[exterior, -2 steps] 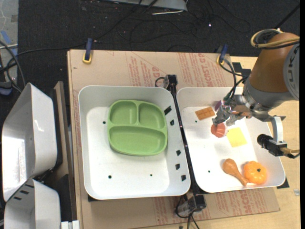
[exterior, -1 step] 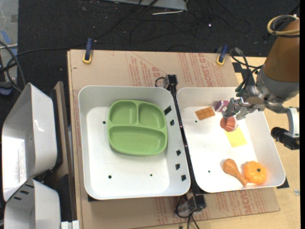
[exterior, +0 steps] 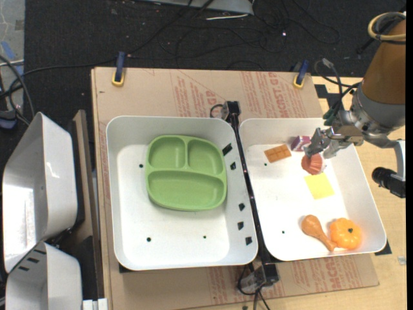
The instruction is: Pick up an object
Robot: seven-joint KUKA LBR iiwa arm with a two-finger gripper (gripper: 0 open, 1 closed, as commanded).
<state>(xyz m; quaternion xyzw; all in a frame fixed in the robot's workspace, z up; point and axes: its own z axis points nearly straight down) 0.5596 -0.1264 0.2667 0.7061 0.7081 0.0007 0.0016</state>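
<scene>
We see the end effector (exterior: 317,152) low in the right bin (exterior: 361,179), touching a red piece (exterior: 313,164); we cannot tell its grip. Crowded by the yellow square (exterior: 319,186), the piece may slip away.

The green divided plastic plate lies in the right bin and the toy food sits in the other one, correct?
Not quite. The camera view shows the green divided plastic plate in the left bin, not the right. The toy food, such as the orange toy pumpkin, sits in the right bin.
</scene>
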